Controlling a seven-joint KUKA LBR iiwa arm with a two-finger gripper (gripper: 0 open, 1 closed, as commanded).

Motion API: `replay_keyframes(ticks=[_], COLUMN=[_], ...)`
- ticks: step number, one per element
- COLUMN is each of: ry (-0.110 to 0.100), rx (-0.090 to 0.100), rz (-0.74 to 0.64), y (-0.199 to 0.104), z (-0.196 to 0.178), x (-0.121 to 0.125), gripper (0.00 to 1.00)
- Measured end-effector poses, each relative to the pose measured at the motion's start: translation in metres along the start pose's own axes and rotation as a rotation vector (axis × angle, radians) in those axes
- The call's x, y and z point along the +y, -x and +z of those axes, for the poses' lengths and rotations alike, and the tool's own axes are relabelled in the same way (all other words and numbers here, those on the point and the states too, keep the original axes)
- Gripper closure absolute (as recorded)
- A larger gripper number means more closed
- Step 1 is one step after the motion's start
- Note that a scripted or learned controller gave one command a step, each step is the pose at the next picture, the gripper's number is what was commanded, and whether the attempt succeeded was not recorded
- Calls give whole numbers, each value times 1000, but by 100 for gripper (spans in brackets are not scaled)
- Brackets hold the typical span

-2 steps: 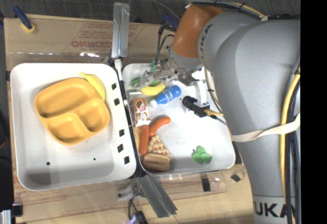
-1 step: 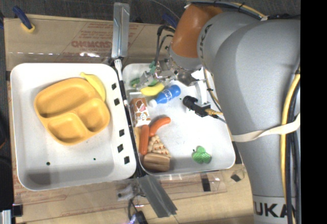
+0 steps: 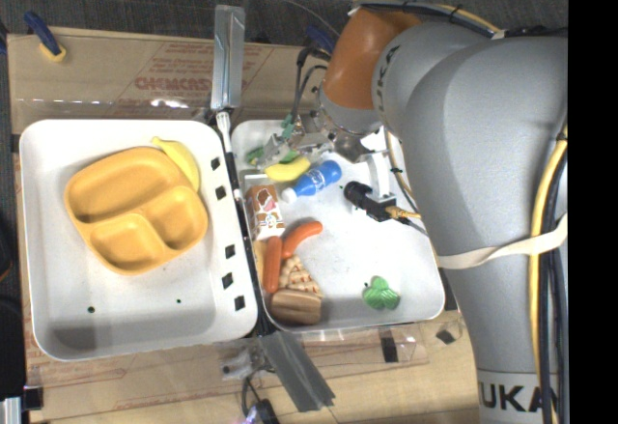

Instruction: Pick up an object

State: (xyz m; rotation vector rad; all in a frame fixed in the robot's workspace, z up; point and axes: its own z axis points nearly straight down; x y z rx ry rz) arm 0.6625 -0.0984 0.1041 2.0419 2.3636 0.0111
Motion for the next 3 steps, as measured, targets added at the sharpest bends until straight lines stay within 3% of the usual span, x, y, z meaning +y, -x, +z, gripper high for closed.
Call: replay_keyframes(ticks=[1, 2, 3], ry=[-19, -21, -22], rx=[10, 13, 13], rz=[-125, -216, -220], y=[18, 0, 0], z=[11, 12, 2], x=[-44, -49, -49], gripper=[0, 0, 100])
